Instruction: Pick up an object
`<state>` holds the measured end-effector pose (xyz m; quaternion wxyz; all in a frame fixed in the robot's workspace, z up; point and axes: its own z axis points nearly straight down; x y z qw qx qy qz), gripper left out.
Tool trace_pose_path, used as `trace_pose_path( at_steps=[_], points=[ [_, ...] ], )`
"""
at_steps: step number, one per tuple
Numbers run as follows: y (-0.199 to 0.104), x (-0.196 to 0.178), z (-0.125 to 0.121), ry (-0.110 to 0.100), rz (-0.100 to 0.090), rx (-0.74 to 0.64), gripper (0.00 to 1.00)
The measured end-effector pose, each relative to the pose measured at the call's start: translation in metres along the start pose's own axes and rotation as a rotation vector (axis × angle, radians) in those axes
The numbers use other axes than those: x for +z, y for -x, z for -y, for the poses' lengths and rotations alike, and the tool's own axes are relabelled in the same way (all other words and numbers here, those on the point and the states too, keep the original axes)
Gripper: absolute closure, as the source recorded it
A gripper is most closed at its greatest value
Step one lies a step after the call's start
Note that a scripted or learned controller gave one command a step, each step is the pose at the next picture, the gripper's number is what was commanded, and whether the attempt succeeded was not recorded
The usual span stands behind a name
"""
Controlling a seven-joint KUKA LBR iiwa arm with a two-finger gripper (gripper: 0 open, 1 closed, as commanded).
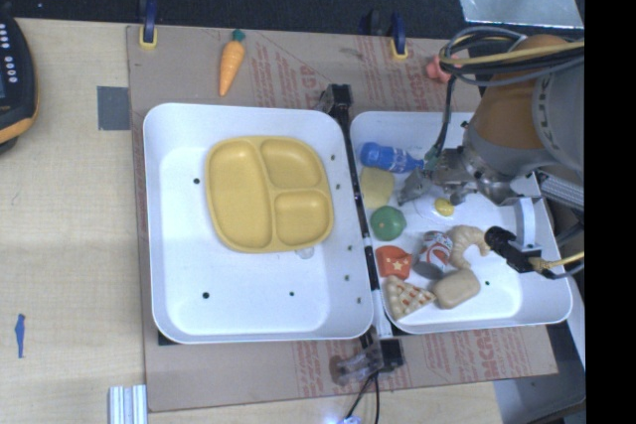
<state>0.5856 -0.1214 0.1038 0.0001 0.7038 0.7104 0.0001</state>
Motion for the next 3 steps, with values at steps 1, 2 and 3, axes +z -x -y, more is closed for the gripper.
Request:
trace_pose_path(
  at_steps=[1,2,3],
  points=[
    [0.015,0.013,0.054,-0.010,-0.001,0.007,0.00],
    [0.001,0.012,0.099,-0.008,-0.001,0.006,0.00],
    [0.002,0.002,0.097,-0.005,0.000,0.005,1.00]
  ],
)
